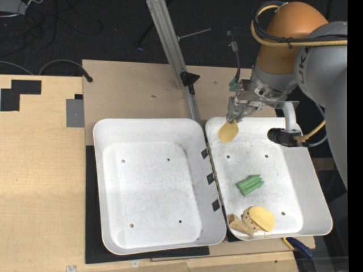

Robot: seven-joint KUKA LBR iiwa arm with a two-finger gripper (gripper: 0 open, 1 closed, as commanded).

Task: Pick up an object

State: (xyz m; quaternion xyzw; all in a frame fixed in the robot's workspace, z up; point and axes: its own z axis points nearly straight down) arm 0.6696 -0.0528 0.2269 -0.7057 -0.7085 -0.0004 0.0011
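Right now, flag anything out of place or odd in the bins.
A pale yellow piece hangs at the gripper over the right bin's far-left corner, above the rim. Nothing else stands out.

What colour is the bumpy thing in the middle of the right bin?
Green, seen in the camera view.

Pale yellow flat piece [228, 132]: hangs from gripper [233, 118] fingertips, above right bin's [295, 180] far-left corner.

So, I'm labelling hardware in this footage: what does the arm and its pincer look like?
The arm is smooth grey with a rounded orange band above the wrist. Black cables loop around that band, and a thin cable runs down beside the metallic wrist. The pincer is small, grey and slender, with a green marking near its base.
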